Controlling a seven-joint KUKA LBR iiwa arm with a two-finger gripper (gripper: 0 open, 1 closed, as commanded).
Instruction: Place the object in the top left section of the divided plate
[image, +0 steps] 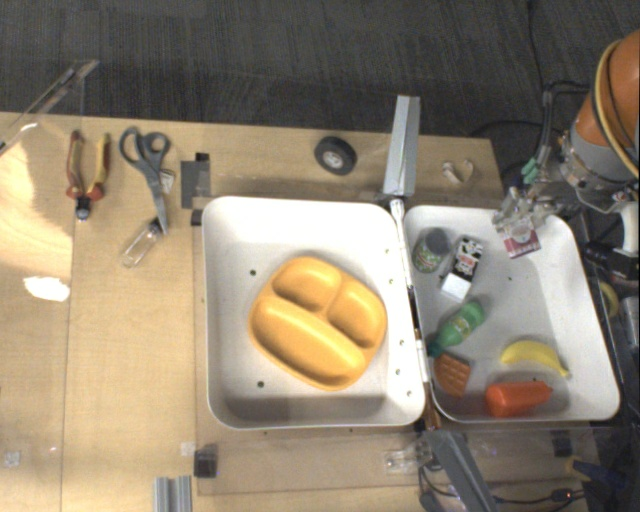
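Note:
The yellow divided plate (318, 322) lies in the left bin (230, 300), with two small sections at its far side and one long section at its near side. My gripper (521, 222) hangs over the far right corner of the right bin (590, 300), well to the right of the plate. It is shut on a small red and white packet (522, 241), which sticks out below the fingertips.
The right bin holds a grey can (432, 250), a black and white box (466, 256), a white block (455, 288), a green bottle (458, 326), a banana (533, 356), an orange carrot-like piece (518, 397) and a brown waffle piece (452, 374). Scissors (150, 165), pliers (85, 170) and a tape roll (335, 154) lie on the bench.

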